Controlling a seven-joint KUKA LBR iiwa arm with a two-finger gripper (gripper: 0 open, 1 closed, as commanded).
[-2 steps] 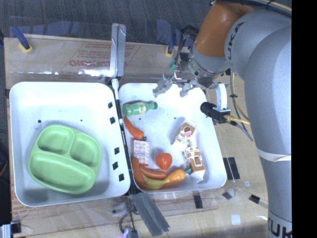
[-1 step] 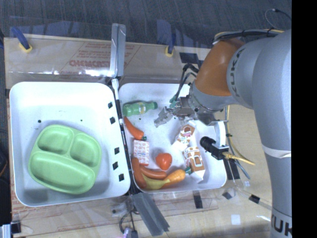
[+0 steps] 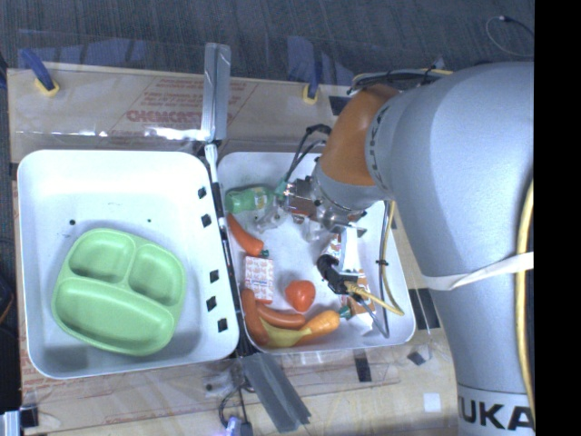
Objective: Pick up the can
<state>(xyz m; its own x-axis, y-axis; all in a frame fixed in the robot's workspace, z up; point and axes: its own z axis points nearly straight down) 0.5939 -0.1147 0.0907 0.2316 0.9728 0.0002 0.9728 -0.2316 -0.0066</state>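
Note:
The can (image 3: 259, 276) has a red and white label and lies on its side in the right bin (image 3: 396, 309), close to that bin's left wall. My gripper (image 3: 292, 204) hangs low over the back of the right bin, beside a green bottle (image 3: 243, 198). It is well behind the can and does not touch it. The arm's grey body and orange band cover the bin's back right part.
Around the can lie an orange chili (image 3: 244, 234), a red tomato (image 3: 300, 293), a sausage (image 3: 272, 316), a yellow banana (image 3: 283, 336) and a carrot (image 3: 322, 321). The left bin (image 3: 36, 189) holds a green divided plate (image 3: 120, 291).

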